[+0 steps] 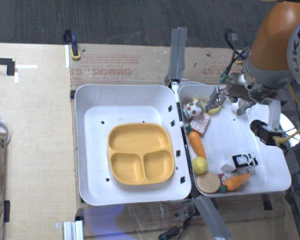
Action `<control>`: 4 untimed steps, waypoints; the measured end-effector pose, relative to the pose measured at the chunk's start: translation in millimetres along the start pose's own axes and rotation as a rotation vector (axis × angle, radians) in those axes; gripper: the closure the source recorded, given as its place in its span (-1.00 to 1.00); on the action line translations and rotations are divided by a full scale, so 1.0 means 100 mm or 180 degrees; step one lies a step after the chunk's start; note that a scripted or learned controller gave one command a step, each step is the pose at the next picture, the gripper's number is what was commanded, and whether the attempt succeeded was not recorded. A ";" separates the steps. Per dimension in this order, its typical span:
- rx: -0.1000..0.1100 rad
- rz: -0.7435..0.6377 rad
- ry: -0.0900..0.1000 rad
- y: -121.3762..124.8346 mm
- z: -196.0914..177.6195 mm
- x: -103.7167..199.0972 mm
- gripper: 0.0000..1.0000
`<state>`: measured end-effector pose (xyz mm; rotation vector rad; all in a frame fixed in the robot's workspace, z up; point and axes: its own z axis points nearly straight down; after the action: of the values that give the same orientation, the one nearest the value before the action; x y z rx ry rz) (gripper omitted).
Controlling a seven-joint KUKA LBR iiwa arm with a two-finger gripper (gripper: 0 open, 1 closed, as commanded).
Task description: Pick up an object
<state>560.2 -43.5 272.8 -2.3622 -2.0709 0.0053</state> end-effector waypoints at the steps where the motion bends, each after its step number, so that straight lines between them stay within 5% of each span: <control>1: 0.0013 0.0521 0.0002 -0.81 0.40 -0.24 -1.00; 2: 0.0004 0.0844 -0.0001 -0.28 -0.32 -0.71 -1.00; 3: 0.0011 0.0766 0.0004 -0.75 0.83 -0.28 -1.00; 4: -0.0004 0.0030 0.0000 -0.74 -0.54 -0.64 -1.00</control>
<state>478.6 -97.4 327.1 -2.3728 -2.0603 0.0042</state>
